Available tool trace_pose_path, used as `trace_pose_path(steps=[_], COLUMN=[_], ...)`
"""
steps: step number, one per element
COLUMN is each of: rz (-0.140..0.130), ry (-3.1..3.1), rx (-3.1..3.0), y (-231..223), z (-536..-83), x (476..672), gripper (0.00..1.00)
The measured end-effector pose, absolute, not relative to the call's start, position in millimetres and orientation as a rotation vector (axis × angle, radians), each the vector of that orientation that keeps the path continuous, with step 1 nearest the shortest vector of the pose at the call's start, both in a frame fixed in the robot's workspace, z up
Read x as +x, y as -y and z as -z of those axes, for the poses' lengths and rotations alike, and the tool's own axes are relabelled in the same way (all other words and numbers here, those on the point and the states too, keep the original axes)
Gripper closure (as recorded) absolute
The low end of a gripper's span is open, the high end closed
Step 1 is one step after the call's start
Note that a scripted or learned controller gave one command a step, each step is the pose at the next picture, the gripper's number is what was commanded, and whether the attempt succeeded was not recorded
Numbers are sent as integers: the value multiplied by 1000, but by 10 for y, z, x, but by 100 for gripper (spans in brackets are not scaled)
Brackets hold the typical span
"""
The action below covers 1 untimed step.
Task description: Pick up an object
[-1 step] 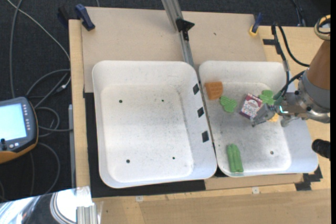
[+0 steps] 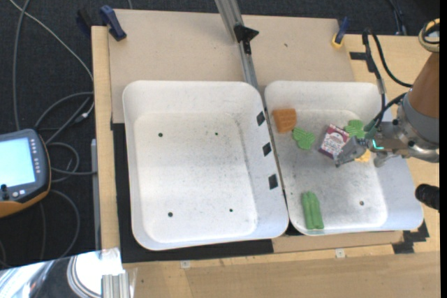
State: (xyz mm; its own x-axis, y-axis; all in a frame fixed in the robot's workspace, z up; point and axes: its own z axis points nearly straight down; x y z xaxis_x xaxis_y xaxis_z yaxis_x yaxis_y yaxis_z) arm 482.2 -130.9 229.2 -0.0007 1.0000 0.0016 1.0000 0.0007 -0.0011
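Dark carpet surrounds the bench [image 2: 174,38] bearing two white bins. In the right bin [image 2: 321,91], the end effector [image 2: 355,150] sits at three o'clock beside a small pink box [image 2: 334,141]; whether it grips anything, I cannot tell. An orange block [image 2: 284,119] lies at eleven, a green piece [image 2: 311,210] at six.

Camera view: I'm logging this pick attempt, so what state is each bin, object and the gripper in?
Left bin: flat on bench.
Right bin: flat, holding the objects.
Orange block: lying loose.
Green piece: lying loose.
Green bar: lying flat.
Pink box: tilted, by gripper.
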Motion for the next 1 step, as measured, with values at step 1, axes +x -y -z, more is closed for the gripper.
trace_pose_path(steps=[1], rz=[-4], ry=[2217], rx=[-2216], y=[1246], z=[-1853], x=[4818], gripper=[0])
